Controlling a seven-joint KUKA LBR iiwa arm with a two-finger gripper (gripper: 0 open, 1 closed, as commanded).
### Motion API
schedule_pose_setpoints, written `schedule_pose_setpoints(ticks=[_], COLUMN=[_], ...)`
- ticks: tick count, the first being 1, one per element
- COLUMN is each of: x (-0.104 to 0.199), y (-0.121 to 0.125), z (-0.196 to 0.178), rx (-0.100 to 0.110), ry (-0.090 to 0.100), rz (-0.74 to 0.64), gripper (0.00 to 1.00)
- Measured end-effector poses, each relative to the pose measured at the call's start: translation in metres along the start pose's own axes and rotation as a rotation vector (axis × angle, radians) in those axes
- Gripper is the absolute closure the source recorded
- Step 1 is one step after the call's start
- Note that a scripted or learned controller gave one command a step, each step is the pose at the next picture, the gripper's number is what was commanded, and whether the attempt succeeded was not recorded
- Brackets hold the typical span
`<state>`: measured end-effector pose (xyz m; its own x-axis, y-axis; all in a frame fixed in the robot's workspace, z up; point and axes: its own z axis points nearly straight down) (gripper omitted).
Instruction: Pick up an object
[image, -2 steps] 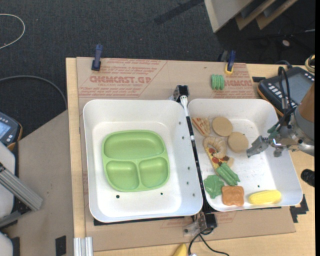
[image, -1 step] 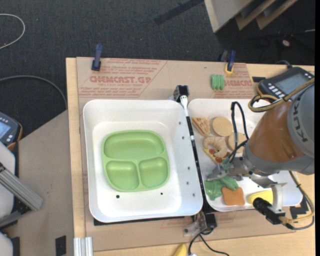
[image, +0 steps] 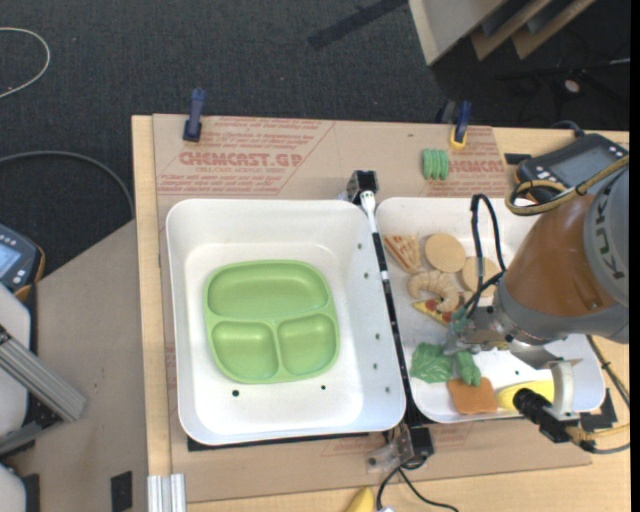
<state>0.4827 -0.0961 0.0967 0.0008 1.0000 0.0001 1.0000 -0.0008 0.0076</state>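
We cannot tell the gripper's (image: 462, 345) state; the arm hides it. The nearest object, a green leafy toy (image: 432, 363), lies at five o'clock in the right bin (image: 420, 400). It looks light, soft; we'd pinch its bunched middle.
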Motion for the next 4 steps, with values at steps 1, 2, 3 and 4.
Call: schedule_pose_setpoints(ticks=[1,2,3,4], x=[0.056,0.131,0.194,0.190], y=[0.011,0.002,-0.001,-0.001], z=[-0.093,-0.119,-0.214,-0.220], rx=[-0.003,0.005,-0.003,0.006], ry=[0.002,0.004,0.005,0.000], rz=[-0.008,-0.009,-0.010,-0.002], gripper=[1.00,1.00,1.00,1.00])
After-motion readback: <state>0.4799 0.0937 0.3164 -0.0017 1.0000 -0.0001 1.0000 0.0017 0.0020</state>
